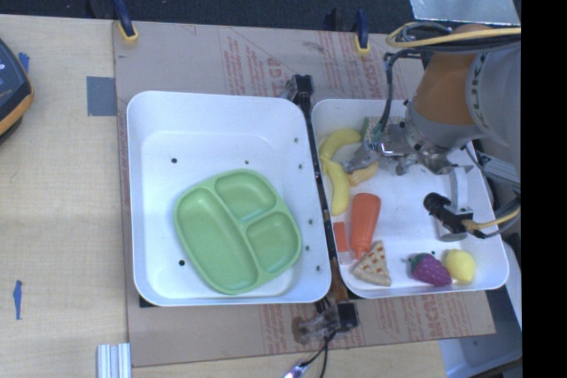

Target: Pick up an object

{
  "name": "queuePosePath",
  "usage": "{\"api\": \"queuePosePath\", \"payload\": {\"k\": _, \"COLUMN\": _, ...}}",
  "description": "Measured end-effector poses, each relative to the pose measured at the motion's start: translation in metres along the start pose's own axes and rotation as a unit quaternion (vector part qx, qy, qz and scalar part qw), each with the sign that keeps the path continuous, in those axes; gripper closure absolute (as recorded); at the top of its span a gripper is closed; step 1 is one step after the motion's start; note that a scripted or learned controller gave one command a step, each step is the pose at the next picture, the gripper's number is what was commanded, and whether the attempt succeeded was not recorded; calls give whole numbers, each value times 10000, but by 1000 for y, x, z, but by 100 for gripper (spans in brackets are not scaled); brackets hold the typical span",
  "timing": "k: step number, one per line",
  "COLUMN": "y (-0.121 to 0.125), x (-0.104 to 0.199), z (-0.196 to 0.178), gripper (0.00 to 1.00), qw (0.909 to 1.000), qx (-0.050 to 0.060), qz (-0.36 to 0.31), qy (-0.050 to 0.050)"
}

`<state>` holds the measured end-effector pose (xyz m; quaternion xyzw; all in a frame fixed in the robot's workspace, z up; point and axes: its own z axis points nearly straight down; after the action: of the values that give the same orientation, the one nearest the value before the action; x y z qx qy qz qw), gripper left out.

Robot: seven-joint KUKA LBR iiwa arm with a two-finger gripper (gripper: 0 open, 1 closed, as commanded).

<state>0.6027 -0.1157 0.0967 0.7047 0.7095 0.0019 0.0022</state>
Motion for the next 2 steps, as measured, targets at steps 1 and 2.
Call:
{"api": "queuePosePath", "payload": {"k": 1, "y": 50, "x": 19, "z": 4, "gripper": 0, "qw": 9999, "qx": 149, "qz": 4, "qy": -10}}
{"api": "queuePosePath", "payload": {"k": 2, "y": -62, "x": 18, "z": 5, "gripper": 0, "qw": 10000, "qx": 57, "qz": 11, "qy": 2}}
